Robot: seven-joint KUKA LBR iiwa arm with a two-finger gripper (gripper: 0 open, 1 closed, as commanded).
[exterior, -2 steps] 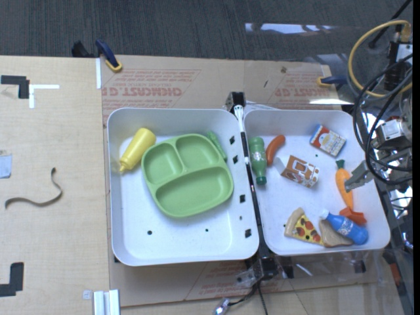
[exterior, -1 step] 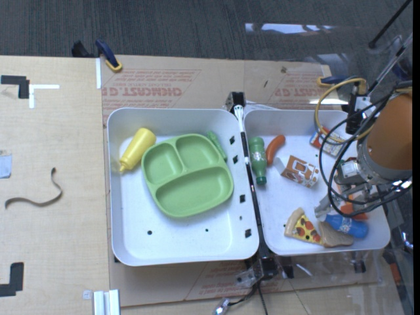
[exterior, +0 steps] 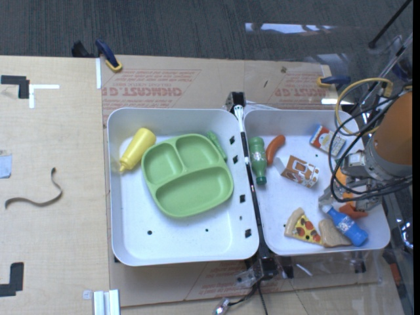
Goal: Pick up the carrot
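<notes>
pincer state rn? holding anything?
Pincer: cannot be told. It is low over the right bin, by the blue bottle, with cables across it. The carrot lies apart at the bin's far left.

Bright even overhead light, soft shadows, slightly soft focus

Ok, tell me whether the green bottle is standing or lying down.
Lying down. The green bottle rests on its side on the right bin's floor, along the left wall, beside the carrot.

This looks like a robot lab. Two white bins (exterior: 118,176) sit on a wooden counter (exterior: 52,241) with cardboard, clamps (exterior: 108,56), loose cables (exterior: 357,110) and toy food.
</notes>
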